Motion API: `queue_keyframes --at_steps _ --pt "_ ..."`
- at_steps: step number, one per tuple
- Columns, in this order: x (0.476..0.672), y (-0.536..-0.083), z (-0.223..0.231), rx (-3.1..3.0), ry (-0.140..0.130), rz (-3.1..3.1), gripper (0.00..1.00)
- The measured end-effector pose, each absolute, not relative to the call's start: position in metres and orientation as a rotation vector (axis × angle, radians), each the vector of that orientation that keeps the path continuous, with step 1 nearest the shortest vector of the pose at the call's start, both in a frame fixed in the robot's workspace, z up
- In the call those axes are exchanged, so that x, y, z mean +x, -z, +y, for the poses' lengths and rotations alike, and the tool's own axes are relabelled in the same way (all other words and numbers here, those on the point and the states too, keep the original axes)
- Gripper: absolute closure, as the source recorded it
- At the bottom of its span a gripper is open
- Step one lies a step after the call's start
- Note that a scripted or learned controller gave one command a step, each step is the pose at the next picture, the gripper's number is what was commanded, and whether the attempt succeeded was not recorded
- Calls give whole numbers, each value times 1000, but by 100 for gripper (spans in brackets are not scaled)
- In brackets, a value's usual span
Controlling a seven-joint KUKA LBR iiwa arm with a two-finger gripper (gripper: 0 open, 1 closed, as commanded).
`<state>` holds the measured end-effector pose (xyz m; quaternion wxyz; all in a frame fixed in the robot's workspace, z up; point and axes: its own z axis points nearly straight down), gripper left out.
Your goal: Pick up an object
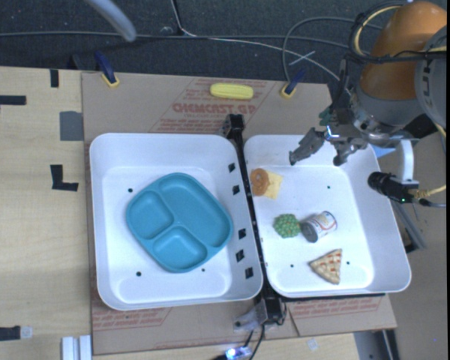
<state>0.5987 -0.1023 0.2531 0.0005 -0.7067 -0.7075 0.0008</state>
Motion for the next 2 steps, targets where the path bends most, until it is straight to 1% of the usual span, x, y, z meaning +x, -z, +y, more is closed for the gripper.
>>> queue_keyframes --at_steps 1,2 --pt "595 -197 -112 -2219 -8 -2219 0" --pt "599 -135 -116 -2217 -9 -2219 0"
